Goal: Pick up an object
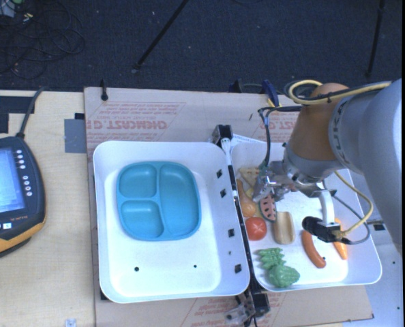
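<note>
My gripper [269, 191] hangs low over the left part of the right bin [363, 274], reaching in from the right. Directly under and in front of it lies a watermelon slice [267, 208], red with a dark rind; whether they touch I cannot tell. Below that sit a red tomato [256, 229] and a tan bread roll [282, 228]. Yellow and orange pieces [247, 195] lie by the bin's left wall. A red sausage [313, 251] and an orange carrot [341, 248] lie further right. Two green vegetables [279, 267] rest at the front.
The left bin [114, 264] holds a blue divided plate [158, 200]. A divider with black clips [231, 203] runs between the bins. A teach pendant [8, 189] lies on the bench at far left. My arm covers the right bin's back right part.
</note>
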{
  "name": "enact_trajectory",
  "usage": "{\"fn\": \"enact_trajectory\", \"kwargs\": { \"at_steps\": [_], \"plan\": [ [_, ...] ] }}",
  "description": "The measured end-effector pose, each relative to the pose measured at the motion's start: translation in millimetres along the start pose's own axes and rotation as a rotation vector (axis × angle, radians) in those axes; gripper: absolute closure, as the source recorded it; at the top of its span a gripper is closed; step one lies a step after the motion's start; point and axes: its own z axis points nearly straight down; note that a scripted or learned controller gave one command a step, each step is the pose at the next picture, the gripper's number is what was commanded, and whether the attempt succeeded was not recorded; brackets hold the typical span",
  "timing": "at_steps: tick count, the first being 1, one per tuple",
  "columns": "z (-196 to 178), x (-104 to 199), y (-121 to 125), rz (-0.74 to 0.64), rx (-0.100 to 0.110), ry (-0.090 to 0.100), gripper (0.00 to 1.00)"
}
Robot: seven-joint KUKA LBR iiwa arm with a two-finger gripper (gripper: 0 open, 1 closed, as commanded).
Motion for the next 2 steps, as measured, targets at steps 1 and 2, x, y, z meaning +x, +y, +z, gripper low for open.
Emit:
{"fn": "enact_trajectory", "kwargs": {
  "at_steps": [1,2],
  "plan": [
    [-87.5,62.6,-23.8,0.0,-0.01,0.009,1.0],
    [-104.7,108.2,-40.9,0.002,-0.004,0.008,1.0]
  ]
}}
